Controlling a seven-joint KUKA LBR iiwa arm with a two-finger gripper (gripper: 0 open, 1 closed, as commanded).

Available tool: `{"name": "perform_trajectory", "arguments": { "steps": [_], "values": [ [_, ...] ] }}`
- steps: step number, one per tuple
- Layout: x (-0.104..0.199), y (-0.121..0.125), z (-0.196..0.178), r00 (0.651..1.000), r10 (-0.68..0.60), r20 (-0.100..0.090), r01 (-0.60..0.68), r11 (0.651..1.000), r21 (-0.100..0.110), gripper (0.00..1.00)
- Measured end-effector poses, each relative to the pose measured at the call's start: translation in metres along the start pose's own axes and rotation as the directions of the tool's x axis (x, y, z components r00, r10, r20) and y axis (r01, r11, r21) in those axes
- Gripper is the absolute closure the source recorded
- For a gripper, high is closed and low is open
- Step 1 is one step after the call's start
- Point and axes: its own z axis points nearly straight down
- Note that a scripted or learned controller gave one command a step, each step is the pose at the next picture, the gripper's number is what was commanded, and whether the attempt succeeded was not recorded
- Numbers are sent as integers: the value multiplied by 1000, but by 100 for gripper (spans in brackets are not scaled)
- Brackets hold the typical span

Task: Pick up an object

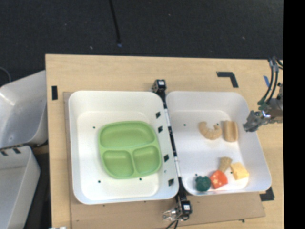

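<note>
The right bin (190,109) holds several toy foods. A tan curved pastry (209,130) and a brown bread roll (230,130) lie side by side near its middle. Near its front edge are a small tan piece (225,164), a yellow block (239,171), a red piece (218,179) and a green broccoli-like piece (203,183). My gripper (252,122) hangs at the bin's right rim, just right of the bread roll and apart from it. Nothing is seen held in it.
The left bin (81,128) holds a green divided plate (129,149). A hinge strip with black clips (167,142) runs between the two bins. Both stand on a wooden bench (119,73), with white equipment (21,113) at the far left.
</note>
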Motion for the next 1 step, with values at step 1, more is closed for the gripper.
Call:
{"name": "perform_trajectory", "arguments": {
  "steps": [1],
  "values": [
    [57,17,-1,1000,-4,-1,4,1000,3,100]
  ]
}}
